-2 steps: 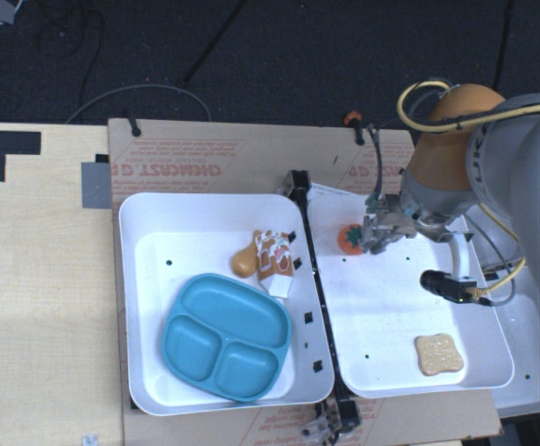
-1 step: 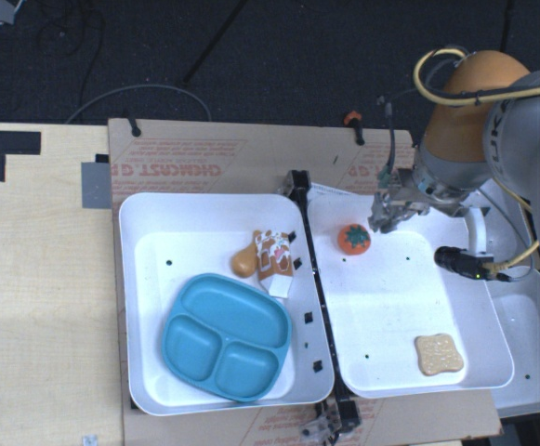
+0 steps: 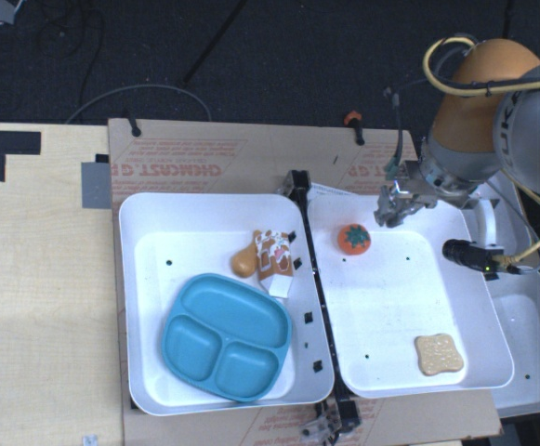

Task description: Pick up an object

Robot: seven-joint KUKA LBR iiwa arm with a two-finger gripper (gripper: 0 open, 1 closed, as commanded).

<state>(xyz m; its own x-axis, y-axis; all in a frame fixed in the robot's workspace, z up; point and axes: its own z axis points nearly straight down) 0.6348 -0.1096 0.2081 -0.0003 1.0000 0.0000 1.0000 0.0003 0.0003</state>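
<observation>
My gripper (image 3: pixel 388 214) hangs over the back edge of the right bin (image 3: pixel 390 379), just right of a red tomato-like toy (image 3: pixel 353 239) with a green top. Nothing shows between its fingers. A tan slice of toast (image 3: pixel 438 353) lies near the right bin's front right corner. In the left bin (image 3: pixel 144 249) a blue divided plate (image 3: pixel 227 336) fills the front, and behind it sit a brown-and-white gingerbread-house toy (image 3: pixel 273 254) and a small orange-brown piece (image 3: pixel 243 262).
A black divider rail (image 3: pixel 309 277) runs between the two bins. A cardboard sheet (image 3: pixel 214 156) lies under both bins. The wooden bench top (image 3: pixel 37 295) stretches to the left.
</observation>
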